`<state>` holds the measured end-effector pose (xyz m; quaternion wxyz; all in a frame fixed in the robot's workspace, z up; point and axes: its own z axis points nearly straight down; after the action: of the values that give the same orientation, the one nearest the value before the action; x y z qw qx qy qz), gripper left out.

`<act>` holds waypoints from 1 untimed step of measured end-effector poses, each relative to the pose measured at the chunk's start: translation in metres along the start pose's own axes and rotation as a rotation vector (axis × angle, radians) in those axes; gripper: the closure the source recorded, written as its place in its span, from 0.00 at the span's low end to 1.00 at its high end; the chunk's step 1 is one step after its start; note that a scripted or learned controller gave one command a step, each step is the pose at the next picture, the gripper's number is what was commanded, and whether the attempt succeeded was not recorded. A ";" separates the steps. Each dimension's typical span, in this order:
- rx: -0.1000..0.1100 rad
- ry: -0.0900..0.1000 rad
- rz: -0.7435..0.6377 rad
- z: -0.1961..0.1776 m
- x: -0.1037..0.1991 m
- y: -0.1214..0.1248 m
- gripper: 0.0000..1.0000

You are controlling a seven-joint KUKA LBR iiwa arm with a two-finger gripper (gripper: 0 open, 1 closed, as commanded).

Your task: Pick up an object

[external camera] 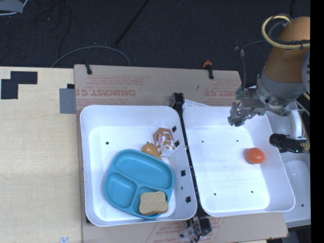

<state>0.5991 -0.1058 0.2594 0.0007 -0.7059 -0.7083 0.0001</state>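
My gripper (pixel 236 118) hangs over the far edge of the right bin (pixel 223 206), with nothing visible between its fingers. An orange-red ball (pixel 255 156) lies in the right bin, nearer the camera and to the right of the gripper. In the left bin (pixel 93 135) a blue divided plate (pixel 132 178) carries a slice of toast (pixel 153 203) in its near corner. Behind the plate lie a small orange object (pixel 150 149) and a clear wrapper with a brown-and-white item (pixel 164 138).
The two bins meet at a black divider strip (pixel 185 151) down the middle. Cardboard (pixel 152 85) lies under both bins. A pale wooden bench top (pixel 35 161) stretches to the left.
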 end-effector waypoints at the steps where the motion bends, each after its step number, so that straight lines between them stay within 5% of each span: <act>1: 0.002 0.001 -0.001 -0.001 0.051 -0.004 1.00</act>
<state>0.5947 -0.0553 0.2604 0.0020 -0.7057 -0.7086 0.0005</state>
